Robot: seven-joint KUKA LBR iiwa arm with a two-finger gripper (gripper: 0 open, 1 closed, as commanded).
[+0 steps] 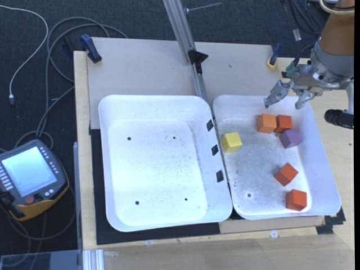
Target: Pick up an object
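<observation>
**Hovering over a cluster of small blocks**

Hanging above the far edge of the right bin (320, 151), the gripper (289, 98) is showing its jaws spread apart with nothing between them. Just below, an orange block (266, 123), a red-orange block (284, 122) and a purple block (291, 138) are sitting pressed together. They are looking light, rigid and flat-sided; the orange block's free faces are probably offering the cleanest pinch.

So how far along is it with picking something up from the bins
Nothing looks picked yet. The gripper hangs open above the far edge of the right bin with nothing between its fingers. The yellow block, purple block and four orange blocks, the nearest, all lie in that bin. Descending, closing and lifting are left.
</observation>
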